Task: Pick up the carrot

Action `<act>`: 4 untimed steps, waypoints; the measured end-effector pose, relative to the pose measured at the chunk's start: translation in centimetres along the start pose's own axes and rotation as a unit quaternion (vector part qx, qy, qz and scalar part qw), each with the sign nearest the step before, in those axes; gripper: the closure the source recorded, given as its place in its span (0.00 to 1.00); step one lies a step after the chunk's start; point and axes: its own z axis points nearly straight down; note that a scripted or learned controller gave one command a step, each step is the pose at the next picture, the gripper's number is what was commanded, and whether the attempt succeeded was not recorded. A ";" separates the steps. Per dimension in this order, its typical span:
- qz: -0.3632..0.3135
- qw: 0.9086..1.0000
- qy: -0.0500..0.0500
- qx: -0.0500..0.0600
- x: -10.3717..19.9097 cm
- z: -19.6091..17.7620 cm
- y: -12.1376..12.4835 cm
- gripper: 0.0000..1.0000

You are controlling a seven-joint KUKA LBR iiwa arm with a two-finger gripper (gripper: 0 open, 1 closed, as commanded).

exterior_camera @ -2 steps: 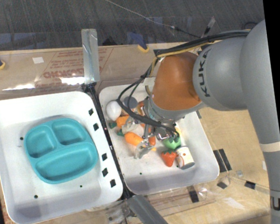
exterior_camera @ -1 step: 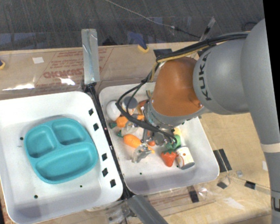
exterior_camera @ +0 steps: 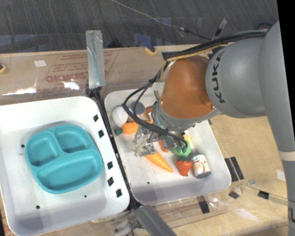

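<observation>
The carrot [exterior_camera: 162,162] is a small orange cone lying on the floor of the right bin [exterior_camera: 146,191], with its tip pointing to the lower right. My gripper [exterior_camera: 149,145] hangs over the middle of that bin, right at the carrot's thick end. Its fingers stand open, and the carrot's thick end lies just below the fingertips. The rest of the carrot lies free on the bin floor. The orange wrist band and the grey arm cover the back right part of the bin.
The right bin also holds a white egg-like ball [exterior_camera: 119,114], an orange piece [exterior_camera: 131,127], a green item [exterior_camera: 183,149], a red item [exterior_camera: 183,167] and a small can [exterior_camera: 200,166]. A teal divided plate [exterior_camera: 64,157] lies in the left bin [exterior_camera: 14,213].
</observation>
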 end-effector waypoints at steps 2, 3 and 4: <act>-0.034 0.999 0.014 0.000 4.9 -20.4 0.1 1.00; -0.136 0.991 0.014 -0.001 0.9 -30.3 -2.2 1.00; -0.243 0.970 0.015 -0.004 -3.1 -27.3 -6.1 1.00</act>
